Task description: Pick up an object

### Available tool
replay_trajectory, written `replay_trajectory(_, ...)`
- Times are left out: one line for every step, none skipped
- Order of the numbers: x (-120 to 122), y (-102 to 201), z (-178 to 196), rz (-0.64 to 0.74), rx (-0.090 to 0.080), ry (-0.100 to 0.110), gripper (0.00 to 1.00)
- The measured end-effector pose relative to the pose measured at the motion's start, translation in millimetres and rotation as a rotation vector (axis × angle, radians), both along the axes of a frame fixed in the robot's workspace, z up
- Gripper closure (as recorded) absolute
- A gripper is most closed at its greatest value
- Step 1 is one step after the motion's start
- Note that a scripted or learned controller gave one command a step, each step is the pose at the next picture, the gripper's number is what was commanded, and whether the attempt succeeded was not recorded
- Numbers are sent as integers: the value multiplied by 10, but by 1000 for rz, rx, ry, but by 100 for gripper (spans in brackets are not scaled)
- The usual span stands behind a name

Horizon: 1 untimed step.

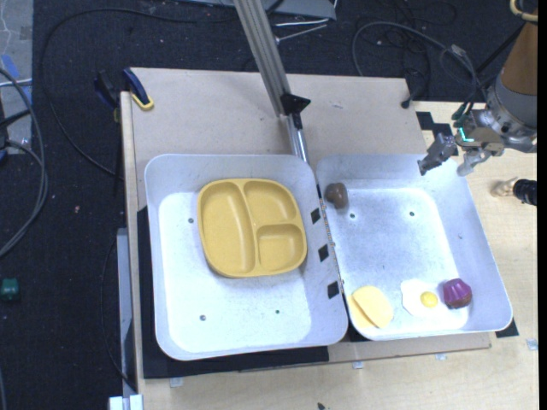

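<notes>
The tool (450, 158) is seen at the upper right of the camera view, above the far right corner of the right bin (479, 237), carried by the grey arm (513, 101) with its orange band. Its two dark fingers are spread apart, and nothing is seen between them. Well apart from the tool, toward the near edge of the same bin, three small things are laid in a row: a purple object (456, 293) nearest beneath the tool, a fried-egg toy (423, 298) just beside it, and a yellow piece (373, 306) further left. A brown round object (337, 196) is found to the tool's left, by the bin's far left corner. Further left still, a yellow divided plate (252, 227) is set in the left bin (171, 306). Both bins are borne by the table (214, 109).
</notes>
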<state>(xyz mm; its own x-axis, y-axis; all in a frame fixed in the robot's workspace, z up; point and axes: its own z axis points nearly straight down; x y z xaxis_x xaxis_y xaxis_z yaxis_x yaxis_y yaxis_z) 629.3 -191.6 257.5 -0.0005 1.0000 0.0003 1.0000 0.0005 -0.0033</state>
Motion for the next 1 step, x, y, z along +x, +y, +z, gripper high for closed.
replay_trajectory(9, 1, 20, 1, -1, -4, 0)
